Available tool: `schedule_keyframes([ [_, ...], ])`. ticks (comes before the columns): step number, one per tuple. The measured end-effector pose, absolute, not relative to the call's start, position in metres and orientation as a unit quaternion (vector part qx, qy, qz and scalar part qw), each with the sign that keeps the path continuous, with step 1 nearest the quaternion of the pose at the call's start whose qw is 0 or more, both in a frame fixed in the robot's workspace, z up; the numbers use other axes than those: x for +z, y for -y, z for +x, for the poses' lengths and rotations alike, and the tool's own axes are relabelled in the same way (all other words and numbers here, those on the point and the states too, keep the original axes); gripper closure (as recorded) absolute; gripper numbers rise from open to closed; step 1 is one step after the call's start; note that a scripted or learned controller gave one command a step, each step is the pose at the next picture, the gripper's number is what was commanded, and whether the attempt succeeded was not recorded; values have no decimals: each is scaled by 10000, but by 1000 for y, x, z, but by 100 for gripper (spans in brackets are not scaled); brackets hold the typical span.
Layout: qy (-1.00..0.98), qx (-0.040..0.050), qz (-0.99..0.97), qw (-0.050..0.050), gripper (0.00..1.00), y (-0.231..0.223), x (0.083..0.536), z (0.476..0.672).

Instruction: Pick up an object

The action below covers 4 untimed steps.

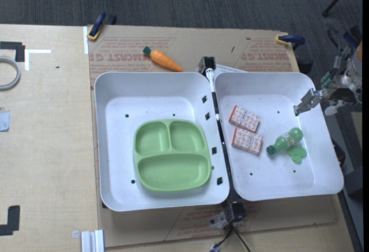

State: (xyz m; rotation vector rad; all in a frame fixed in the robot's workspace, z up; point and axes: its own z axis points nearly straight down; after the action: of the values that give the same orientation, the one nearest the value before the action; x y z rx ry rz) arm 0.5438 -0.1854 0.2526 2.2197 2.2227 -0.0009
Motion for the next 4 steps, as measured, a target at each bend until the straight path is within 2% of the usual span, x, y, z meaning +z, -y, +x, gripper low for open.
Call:
schedule_keyframes([
  [1,-7116,-1,7026,0,0,185,113,511],
  [2,-7195,8,6945,11,0,192,93,489],
  [3,-7191,9,6950,20,100,192,103,490],
  [4,-7192,8,6948,20,0,192,103,490],
])
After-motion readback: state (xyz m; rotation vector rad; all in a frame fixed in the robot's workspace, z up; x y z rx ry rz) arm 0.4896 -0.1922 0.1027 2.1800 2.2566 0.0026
